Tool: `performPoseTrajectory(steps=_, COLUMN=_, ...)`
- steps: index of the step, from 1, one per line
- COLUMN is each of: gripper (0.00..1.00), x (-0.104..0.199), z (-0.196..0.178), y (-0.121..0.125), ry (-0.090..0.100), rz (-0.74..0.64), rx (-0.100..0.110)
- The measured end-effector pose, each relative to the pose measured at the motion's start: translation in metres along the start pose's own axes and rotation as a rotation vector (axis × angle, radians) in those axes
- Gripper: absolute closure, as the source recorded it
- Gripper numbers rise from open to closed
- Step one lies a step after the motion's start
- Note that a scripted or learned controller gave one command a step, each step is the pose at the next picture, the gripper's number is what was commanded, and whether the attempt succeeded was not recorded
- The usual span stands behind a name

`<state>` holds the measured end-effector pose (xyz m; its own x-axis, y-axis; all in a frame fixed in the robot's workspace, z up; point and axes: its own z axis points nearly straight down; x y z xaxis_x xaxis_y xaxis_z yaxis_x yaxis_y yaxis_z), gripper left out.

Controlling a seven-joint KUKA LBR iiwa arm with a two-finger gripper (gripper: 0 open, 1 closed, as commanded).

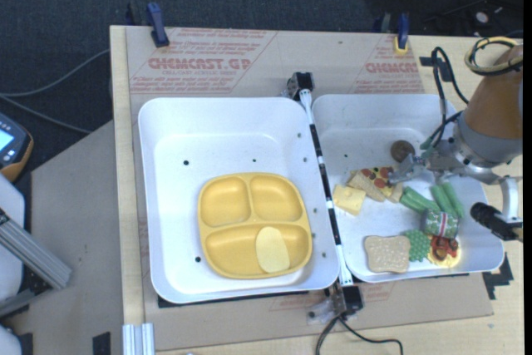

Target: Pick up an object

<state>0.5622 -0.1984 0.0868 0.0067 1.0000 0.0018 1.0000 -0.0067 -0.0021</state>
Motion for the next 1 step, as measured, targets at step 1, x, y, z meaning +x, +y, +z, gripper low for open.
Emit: performPoseTrajectory(steps=1, gripper=0.0, x=0.0171, z=-0.0003, y=-0.057, ry=-0.002, rz=-0.003, rx=-0.007)
